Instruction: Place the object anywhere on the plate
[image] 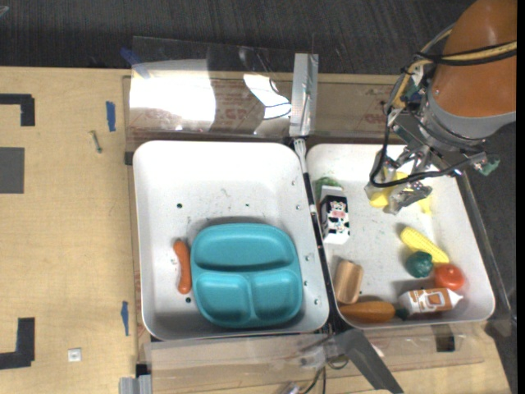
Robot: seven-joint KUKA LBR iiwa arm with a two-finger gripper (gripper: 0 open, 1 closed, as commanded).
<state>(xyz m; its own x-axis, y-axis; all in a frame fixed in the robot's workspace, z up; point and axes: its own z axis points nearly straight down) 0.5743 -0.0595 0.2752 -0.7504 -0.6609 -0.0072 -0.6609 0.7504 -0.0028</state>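
Over right bin (pixel 480 302), fingers (pixel 408 194) touching yellow object (pixel 379 195)

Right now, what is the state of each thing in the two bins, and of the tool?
Teal plate: upright in left bin, compartments bare.
Orange sausage: lying beside plate's left edge.
Milk carton: lying flat against right bin's left wall.
Tan cup: tipped on its side.
Corn cob: lying flat.
Juice box: on its side.
Tool: low over right bin, above a yellow item.

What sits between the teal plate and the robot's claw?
In the camera view, the bins' adjoining rims and a black-and-white carton lie between the teal plate and the claw.
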